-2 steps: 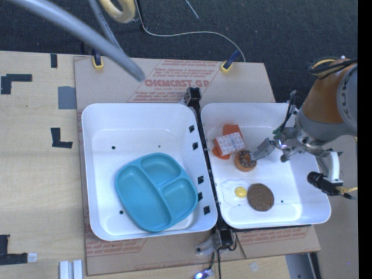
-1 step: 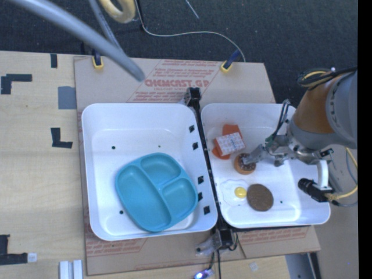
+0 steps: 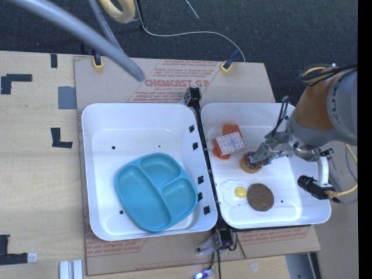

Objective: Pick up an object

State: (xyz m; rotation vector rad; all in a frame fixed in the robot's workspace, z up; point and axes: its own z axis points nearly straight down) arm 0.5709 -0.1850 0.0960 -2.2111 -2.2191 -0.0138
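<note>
The gripper (image 3: 256, 159) sits on a small brown round piece (image 3: 251, 165); whether it's pinching, I cannot tell. Better centre over it before lifting straight up.

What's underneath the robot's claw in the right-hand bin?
The gripper sits right over a small round tan-and-brown item on the floor of the right bin. The claw covers the item's top, so whether it is gripped cannot be seen.
</note>
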